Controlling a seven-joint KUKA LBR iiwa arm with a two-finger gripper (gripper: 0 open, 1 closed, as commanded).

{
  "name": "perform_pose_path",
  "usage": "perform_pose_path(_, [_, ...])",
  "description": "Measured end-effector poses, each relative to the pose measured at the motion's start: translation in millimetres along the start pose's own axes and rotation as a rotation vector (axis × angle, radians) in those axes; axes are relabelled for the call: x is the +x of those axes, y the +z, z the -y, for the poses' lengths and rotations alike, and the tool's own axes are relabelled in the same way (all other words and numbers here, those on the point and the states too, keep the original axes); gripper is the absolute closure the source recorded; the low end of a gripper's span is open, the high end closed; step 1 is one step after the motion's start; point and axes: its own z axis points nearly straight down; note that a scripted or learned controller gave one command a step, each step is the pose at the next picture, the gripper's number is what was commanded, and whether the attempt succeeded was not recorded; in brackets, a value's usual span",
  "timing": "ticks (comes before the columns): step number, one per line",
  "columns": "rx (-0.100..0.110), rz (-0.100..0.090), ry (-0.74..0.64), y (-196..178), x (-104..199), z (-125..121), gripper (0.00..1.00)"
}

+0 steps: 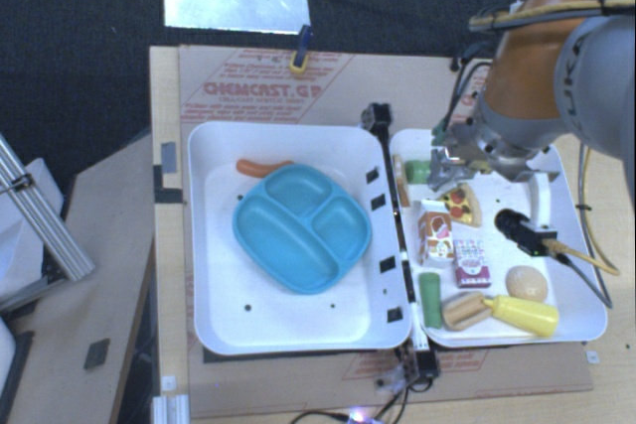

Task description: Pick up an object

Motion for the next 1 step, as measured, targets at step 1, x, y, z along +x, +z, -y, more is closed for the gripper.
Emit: perform_pose_path(1, [-0.002,-0.001,-0.006,-4.1,14.4,-4.0,1.0])
